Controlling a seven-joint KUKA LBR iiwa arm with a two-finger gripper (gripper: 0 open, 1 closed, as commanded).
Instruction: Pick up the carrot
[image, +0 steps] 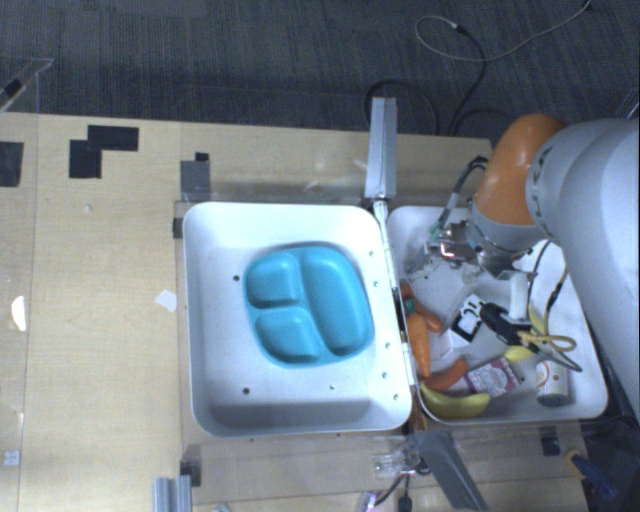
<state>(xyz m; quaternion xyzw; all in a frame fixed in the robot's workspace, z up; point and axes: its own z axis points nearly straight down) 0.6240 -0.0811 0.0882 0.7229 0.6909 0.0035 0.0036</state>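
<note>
- The carrot (420, 345) lies in the right bin (592, 400), hard against the wall it shares with the left bin, its length running along that wall.
- Nearer to me than the carrot, at the front of the same bin, a banana (455, 403) curves along the front wall, just below the carrot's lower end.
- An orange-red sausage-like piece (447, 374) sits between the carrot and the banana, slanting up to the right and touching or nearly touching both.
- To the right of the carrot, past that piece, lies a small crumpled packet (492, 379) with pink print.
- Further right of the carrot are scissors (530, 335) with yellow handles, resting on the bin floor.
- A small black-and-white tag (467, 320) lies just right of the carrot's upper end.
- The gripper (447, 246) hangs over the far part of the right bin, above and beyond the carrot and well apart from it; nothing is between its fingers, and from here I cannot tell whether the jaws are spread or pressed together.
- The arm (560, 200), grey with its orange band, covers the far right corner beyond the carrot.
- Left of the carrot, across the shared wall, the left bin (215, 395) holds a blue divided plate (305, 305) in its middle.
</note>
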